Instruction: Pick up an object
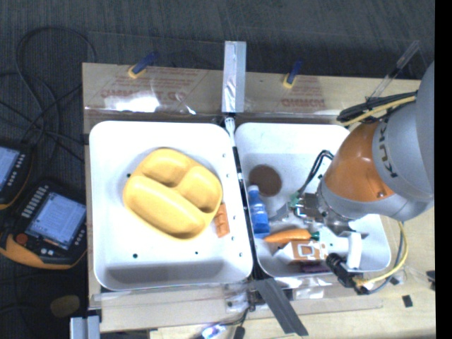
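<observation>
White plastic bins sit side by side on the wooden bench [339, 90]. At 9 o'clock is the left bin [106, 260], and a big yellow lumpy thing [171, 191] lies in its middle, with a small orange piece [222, 221] touching its edge at 4 o'clock. At 3 o'clock is the right bin [248, 141], where the grey arm [402, 154] with its orange band [357, 168] reaches in over the bin's right half. The gripper [311, 217] is low over the bin, among the things, and I cannot tell how wide it stands because the wrist covers it. Just beside it, at 7 o'clock from it, lies an orange carrot-shaped thing [286, 236]. A blue bottle [258, 210] lies along the wall between the bins, and a brown round disc [265, 180] lies at 12 o'clock from the bottle, near it. A small dark packet [311, 263] lies near the front wall. Black cables and a handheld controller [42, 224] lie on the dark floor at 9 o'clock.
</observation>
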{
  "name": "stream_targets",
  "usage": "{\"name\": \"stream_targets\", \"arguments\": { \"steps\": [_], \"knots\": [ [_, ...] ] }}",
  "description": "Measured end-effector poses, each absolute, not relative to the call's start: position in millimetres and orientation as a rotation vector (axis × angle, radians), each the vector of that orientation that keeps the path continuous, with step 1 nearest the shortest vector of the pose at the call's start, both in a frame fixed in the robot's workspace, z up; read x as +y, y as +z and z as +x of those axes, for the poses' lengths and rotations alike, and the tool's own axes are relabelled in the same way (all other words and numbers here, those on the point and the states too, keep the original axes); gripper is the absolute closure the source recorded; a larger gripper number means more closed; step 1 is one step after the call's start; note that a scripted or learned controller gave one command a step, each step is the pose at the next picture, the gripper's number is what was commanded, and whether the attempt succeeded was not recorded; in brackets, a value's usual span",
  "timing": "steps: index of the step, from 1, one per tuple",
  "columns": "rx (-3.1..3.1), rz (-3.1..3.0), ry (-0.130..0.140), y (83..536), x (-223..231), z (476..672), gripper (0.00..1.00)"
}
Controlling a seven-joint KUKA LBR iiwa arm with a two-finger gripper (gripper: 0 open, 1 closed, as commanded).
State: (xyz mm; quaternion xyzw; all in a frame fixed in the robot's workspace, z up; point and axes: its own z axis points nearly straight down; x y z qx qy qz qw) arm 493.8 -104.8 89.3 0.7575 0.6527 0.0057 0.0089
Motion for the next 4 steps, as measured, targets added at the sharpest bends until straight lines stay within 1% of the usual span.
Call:
{"name": "stream_targets", "arguments": {
  "steps": [1, 2, 3, 4],
  "knots": [
    [2.352, 2.090, -0.005, 169, -167, 482.8, 0.00],
    [2.332, 2.097, 0.000, 87, -115, 509.3, 0.00],
    [2.502, 1.910, -0.005, 130, -104, 549.0, 0.00],
    [2.196, 2.234, 0.007, 88, -111, 526.2, 0.00]
  ]
}}
